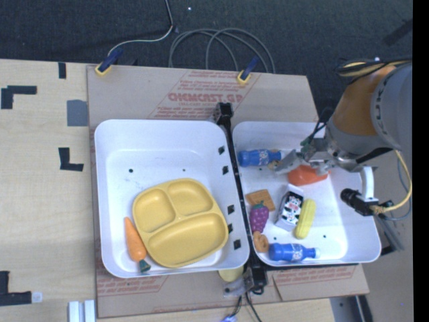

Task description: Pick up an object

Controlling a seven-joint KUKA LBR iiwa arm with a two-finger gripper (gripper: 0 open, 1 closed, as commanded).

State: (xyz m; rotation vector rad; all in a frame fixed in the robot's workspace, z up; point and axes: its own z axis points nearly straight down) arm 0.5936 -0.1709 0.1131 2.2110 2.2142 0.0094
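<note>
The gripper [303, 161] reaches into the right bin [348, 247] from the right, low over an orange-red rounded object [308, 176] that lies just under it near the bin's upper middle. Whether the tool is released or clenched cannot be told from here, and nothing is seen held by it.

Just left of it lies a blue bottle [259, 157] on its side, close to the dividing wall. Below the orange-red object are a small black-and-white carton [290, 210] and a yellow corn cob [305, 219], side by side and touching. Further left sit a tan waffle-like square [260, 198] and a purple grape bunch [259, 217]; a second blue bottle [291, 251] lies near the bottom rim.

The left bin [114, 146] holds a smooth yellow divided plate [179, 221] and an orange carrot [134, 239] beside it. Both bins rest on a cardboard sheet [194, 96].
</note>
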